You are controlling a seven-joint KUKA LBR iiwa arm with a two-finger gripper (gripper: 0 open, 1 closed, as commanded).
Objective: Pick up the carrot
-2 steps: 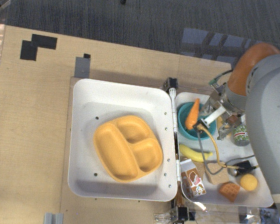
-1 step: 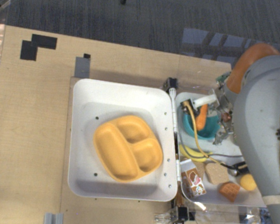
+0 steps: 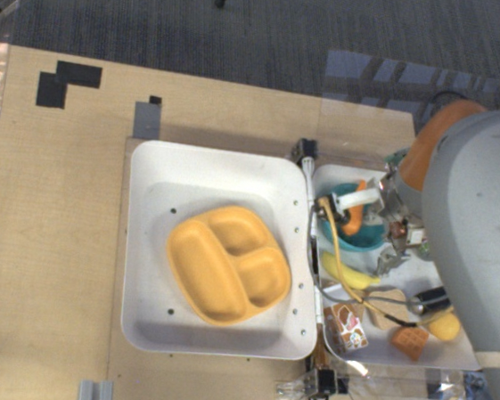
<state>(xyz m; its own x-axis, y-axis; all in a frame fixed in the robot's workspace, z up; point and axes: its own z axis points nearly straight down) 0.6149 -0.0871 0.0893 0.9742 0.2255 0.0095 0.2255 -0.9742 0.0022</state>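
Carrot [image 3: 353,219], your target, is a short orange piece in the right bin [image 3: 448,352], lying at the rim of a teal bowl [image 3: 362,235] and seemingly pinched between the jaws [image 3: 363,209], which look closed on it, though the view is tight. You have a curved yellow banana [image 3: 349,273] just below, then a glossy printed packet [image 3: 348,328] and an orange wedge [image 3: 411,341]. On the desk [image 3: 39,242], the left bin [image 3: 142,317] holds a smooth yellow divided plate [image 3: 225,262].

One fixed overhead camera, slanting down on both white bins [image 3: 136,253], arm [image 3: 476,220] from right.
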